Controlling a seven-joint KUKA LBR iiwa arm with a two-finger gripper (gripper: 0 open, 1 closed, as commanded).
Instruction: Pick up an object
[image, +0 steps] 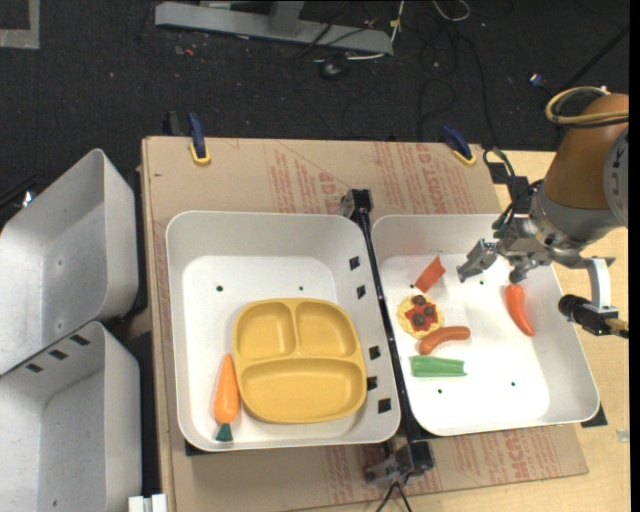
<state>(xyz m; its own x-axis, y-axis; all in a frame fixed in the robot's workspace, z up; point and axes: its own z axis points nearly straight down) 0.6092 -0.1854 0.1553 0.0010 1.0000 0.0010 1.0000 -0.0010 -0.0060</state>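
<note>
The right bin (560, 400) holds several toy foods: a red wedge (430, 273), a small pizza slice with dark toppings (419, 314), a sausage (444, 339), a green bean pod (437, 367) and an orange-red chili pepper (519, 308). My gripper (497, 261) hangs over the upper right part of this bin, fingers spread open, with nothing between them. It sits just above and left of the chili pepper and right of the red wedge.
In the left bin (190, 300) a yellow divided tray (299, 359) lies with a carrot (227, 394) along its left side. A black divider (372, 290) separates the bins. Two white bins (60, 300) stand off the bench at the left.
</note>
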